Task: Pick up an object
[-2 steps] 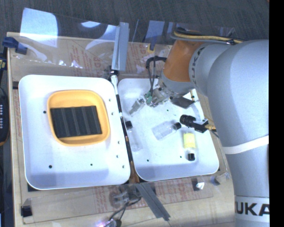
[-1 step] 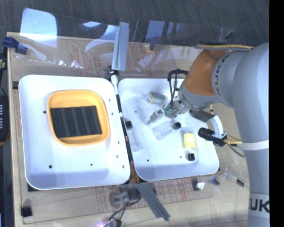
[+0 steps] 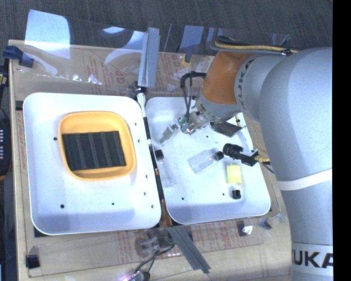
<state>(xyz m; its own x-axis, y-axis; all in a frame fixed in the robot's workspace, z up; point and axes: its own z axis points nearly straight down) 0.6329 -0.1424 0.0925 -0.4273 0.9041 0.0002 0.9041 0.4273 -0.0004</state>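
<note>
White bins (image 3: 82, 206) (image 3: 213, 208): two sitting
Yellow tray (image 3: 93, 120): one lying
Clear pieces (image 3: 202, 161) (image 3: 167, 134): two lying
Yellow tube (image 3: 234, 174): one lying

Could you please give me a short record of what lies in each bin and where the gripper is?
left bin: yellow tray holding a dark ribbed insert
right bin: clear item near the middle; yellow item to its right; small black item by the left wall
gripper: low over the right bin's far part
grasp: cannot tell

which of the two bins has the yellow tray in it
The bin on the view's left: the yellow tray with a dark ridged insert lies in it. The other bin holds small loose items.
</note>
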